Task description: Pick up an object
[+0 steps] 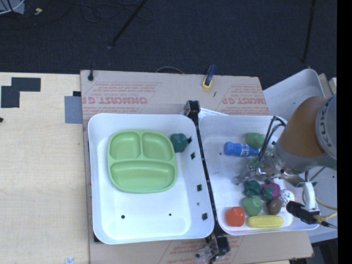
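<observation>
Nearest the camera, along the front edge of the right shallow white bin (220, 213), lay a small round red-orange toy (235, 216) and, beside it to the right, a yellow plastic corn cob (265, 221). Just behind them sat a cluster of small toys: a green rounded piece (252, 204), a brown lump (274, 206), a magenta piece (270, 191) and a dark green piece (252, 187). The metal tool (254, 172) of the grey arm with its orange band (300, 133) hung low over this cluster, just behind the dark green piece; how far its 2 fingers stood apart could not be told. Further back lay a blue plastic bottle (237, 149) and a pale green rounded object (254, 140). In the left white bin (143, 224) rested a light green plate with 3 compartments (142, 161), with a dark teal toy (179, 142) touching its far right edge. Both bins sat on brown cardboard on the pale wooden counter (38, 186).
</observation>
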Tool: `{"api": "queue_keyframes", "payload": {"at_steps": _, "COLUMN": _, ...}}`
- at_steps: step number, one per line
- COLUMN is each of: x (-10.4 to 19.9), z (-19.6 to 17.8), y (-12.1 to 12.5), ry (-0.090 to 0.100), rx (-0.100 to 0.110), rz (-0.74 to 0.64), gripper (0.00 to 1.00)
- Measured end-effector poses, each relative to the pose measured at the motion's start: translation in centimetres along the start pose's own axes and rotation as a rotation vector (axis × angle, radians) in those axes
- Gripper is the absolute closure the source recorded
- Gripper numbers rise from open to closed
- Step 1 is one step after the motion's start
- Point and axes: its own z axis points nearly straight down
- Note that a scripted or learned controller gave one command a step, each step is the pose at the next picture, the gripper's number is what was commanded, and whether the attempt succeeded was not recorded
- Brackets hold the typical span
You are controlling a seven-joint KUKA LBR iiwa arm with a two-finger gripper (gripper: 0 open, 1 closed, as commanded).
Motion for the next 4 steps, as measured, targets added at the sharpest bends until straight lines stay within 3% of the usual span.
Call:
{"api": "queue_keyframes", "payload": {"at_steps": 1, "x": -0.2, "z": -1.2, "y": 0.0, "ry": 0.000, "rx": -0.002, "rz": 0.005, "gripper": 1.00}}
{"api": "queue_keyframes", "payload": {"at_steps": 3, "x": 0.5, "z": -12.7, "y": 0.5, "ry": -0.002, "rx": -0.008, "rz": -0.001, "gripper": 1.00}}
{"api": "queue_keyframes", "payload": {"at_steps": 4, "x": 0.5, "z": -14.3, "y": 0.5, "ry": -0.001, "rx": -0.005, "rz": -0.002, "gripper": 1.00}}
